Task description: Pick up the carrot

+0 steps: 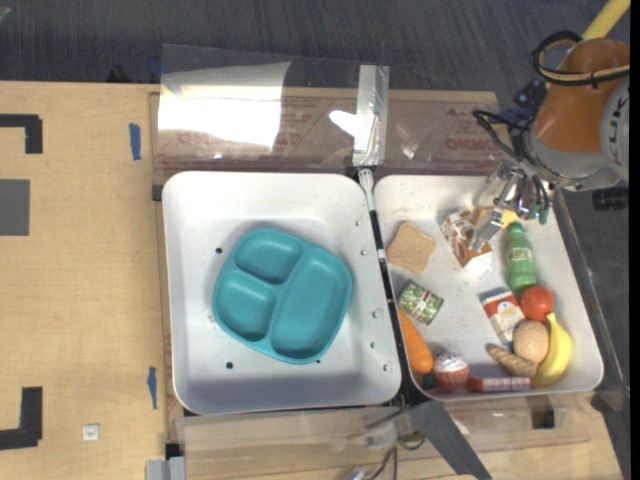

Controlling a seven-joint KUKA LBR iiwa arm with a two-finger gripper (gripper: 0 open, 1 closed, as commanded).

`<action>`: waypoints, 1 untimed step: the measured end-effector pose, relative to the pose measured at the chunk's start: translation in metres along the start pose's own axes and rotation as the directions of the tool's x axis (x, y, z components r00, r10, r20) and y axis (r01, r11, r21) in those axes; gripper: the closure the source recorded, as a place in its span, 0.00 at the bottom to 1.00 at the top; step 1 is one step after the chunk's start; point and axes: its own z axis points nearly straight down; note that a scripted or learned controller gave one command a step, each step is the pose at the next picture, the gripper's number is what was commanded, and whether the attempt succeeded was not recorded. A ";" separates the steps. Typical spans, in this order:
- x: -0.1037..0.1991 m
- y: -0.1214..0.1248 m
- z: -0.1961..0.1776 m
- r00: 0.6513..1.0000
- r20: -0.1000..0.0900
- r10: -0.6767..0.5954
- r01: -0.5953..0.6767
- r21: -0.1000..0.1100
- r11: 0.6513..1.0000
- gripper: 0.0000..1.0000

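The orange carrot (416, 343) lies in the right bin (584, 368), along its left wall near the front, tip pointing toward the back. My gripper (492, 220) hangs over the back right part of that bin, just above a red and white snack packet (461, 236). It is well away from the carrot, up and to the right of it. Nothing is visibly held.
Around the carrot are a green can (421, 303), a cupcake (451, 370) and a bread slice (411, 247). A green bottle (518, 256), tomato (537, 301), carton (502, 313), potato (531, 342) and banana (557, 353) crowd the right side. A teal divided plate (282, 293) sits in the left bin (190, 218).
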 end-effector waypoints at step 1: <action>-0.005 -0.006 0.002 0.999 -0.015 0.042 -0.042 -0.007 0.999 0.00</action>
